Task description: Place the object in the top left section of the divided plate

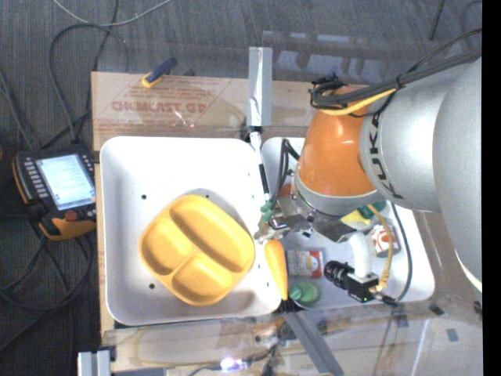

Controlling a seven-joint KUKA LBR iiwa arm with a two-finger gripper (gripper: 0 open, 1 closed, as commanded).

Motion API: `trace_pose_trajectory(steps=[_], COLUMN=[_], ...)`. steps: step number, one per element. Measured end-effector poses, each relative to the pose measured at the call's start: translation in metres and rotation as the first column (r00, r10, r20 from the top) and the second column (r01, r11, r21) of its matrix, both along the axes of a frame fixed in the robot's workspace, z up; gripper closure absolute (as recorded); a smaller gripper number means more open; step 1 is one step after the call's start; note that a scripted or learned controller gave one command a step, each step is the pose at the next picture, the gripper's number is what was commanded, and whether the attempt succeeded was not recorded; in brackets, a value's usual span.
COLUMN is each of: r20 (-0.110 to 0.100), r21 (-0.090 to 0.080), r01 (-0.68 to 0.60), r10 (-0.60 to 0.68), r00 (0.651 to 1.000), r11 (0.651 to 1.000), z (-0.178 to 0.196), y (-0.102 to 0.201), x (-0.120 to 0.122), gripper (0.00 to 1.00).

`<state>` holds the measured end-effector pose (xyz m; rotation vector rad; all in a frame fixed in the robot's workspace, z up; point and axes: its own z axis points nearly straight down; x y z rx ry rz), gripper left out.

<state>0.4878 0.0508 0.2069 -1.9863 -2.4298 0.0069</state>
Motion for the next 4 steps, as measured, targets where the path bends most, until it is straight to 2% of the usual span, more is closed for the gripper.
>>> trace_pose_trajectory(steps=[1,2,3,4], r20=[0.001,0.000,0.004,0.003], r21=[-0.001,-0.001,-0.004,-0.004], r01=[0.010,-0.017,-0.014,0.013], r10=[-0.010,0.017,0.014,-0.013], r00=[1.000,1.000,1.000,1.000], r11=[1.000,1.000,1.000,1.000], z=[0.031,-0.004,0.101,0.084], y=[0.007,0.063,0.085,0.151], x=[-0.005,0.020,0.060,0.058], gripper=[1.00,1.00,1.00,1.00])
